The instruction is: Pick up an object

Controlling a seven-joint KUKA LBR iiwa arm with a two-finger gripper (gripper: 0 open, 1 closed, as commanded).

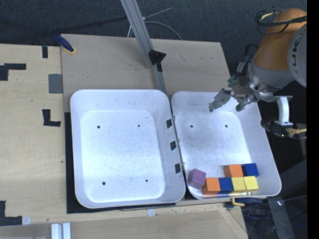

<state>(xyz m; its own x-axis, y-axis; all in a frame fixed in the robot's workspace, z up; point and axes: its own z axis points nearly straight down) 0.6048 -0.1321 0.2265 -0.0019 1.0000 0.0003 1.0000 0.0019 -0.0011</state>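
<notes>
- Seven small blocks sit clustered at the near edge of the right bin (259,133): a purple block (198,177), an orange block (213,184), a blue block (226,184), a yellow block (239,183), a second yellow block (251,182), with an orange block behind (233,171) and a blue block behind (250,169).
- My end effector (228,102) hangs over the far rim of that same bin, well apart from the cluster, with its fingers spread and nothing between them.
- By my reckoning the task has barely begun: no block is lifted, none is touched, and the whole approach, descent, closing and lift are left to do.
- The left bin (79,103) on the bench (30,148) offers me nothing to take.
- The blocks look near-cubic, so none has a real long axis of its own; the front row as a group runs roughly left to right along the bin's near wall, tilted slightly.
- The purple block stands a little apart at the row's left end and turned askew; I judge it the easiest to take.
</notes>
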